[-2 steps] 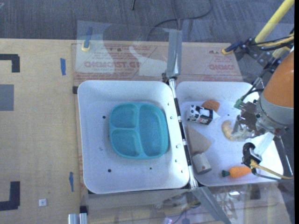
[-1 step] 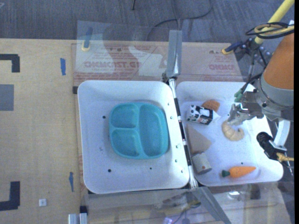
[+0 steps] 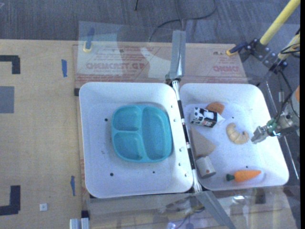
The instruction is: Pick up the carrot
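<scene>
The carrot [image 3: 245,175], orange with a green stub at its left end, lies flat near the front edge of the right bin [image 3: 267,104]. My gripper [image 3: 261,134] hangs at the right side of that bin, above and slightly right of the carrot and well apart from it. It sits just right of a tan croissant-shaped piece [image 3: 237,133].
In the right bin also lie a black-and-white carton [image 3: 204,117], a brown bread-like piece [image 3: 216,107], a beige wedge [image 3: 202,143] and a grey cylinder [image 3: 206,166]. The left bin [image 3: 90,142] holds a teal divided plate [image 3: 141,133]. A metal divider [image 3: 183,128] separates the bins.
</scene>
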`<move>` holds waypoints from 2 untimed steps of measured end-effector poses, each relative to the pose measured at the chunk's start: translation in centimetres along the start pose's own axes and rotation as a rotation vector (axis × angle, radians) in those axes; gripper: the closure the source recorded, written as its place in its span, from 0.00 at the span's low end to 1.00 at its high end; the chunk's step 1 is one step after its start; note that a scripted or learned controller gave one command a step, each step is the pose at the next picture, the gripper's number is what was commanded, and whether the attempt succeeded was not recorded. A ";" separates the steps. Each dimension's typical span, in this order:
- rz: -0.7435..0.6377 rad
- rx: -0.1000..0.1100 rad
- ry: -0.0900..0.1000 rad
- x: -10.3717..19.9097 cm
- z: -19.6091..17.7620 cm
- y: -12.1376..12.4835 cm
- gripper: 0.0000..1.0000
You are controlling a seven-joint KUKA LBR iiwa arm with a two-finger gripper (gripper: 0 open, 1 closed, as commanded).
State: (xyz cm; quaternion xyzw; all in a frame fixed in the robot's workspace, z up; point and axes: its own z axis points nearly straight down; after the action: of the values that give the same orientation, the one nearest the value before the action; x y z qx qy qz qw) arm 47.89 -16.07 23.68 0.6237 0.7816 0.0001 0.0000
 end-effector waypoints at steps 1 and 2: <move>0.316 0.000 0.000 3.0 4.9 5.2 1.00; -0.032 -0.002 -0.002 -2.8 0.9 -0.6 1.00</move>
State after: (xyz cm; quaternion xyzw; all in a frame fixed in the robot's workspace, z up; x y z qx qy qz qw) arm 47.92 -18.98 22.80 0.6110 0.7916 0.0003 0.0017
